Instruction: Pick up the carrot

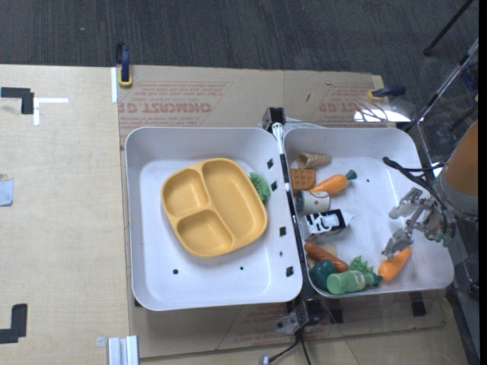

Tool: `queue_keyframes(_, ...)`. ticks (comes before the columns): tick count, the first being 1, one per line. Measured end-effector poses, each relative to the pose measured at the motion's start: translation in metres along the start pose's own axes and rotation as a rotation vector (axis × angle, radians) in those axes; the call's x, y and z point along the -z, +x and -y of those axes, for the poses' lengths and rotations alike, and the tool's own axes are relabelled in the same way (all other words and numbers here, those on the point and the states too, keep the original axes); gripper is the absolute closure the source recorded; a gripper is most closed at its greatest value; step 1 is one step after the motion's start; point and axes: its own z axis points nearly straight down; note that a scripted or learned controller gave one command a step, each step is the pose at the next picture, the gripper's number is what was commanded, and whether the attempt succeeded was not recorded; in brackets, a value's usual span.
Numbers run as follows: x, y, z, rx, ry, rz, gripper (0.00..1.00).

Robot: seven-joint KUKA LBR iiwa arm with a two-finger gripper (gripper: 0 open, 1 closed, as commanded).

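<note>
Two carrots lie in the right bin [365,139]. One carrot [333,183], orange with a green top, is in the bin's upper left part among other toy food. A smaller orange carrot [395,263] rests near the bin's front right corner. My gripper [399,225] reaches in from the right and hovers low over the bin's right side. It is open, one finger [403,204] towards the back and the other just above the small carrot. Nothing sits between them.
The left bin [144,265] holds a yellow divided plate [214,205] and a green item [260,186]. Along the right bin's left side lie a cone [313,159], a waffle [302,179], a white cup [314,201], a black-and-white packet [326,220], a red-orange vegetable [326,252] and a green bottle [351,281].
</note>
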Motion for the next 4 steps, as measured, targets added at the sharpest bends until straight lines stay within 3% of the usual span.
queue_keyframes(1,-0.007,0.022,0.010,0.004,-0.004,0.008,0.00)
queue_keyframes(2,0.142,0.010,-0.072,0.014,0.001,-0.003,0.00)
queue_keyframes(3,-0.011,-0.066,-0.118,0.044,0.000,-0.004,0.00)
queue_keyframes(4,-0.009,-0.051,-0.151,0.127,0.019,0.001,0.00)
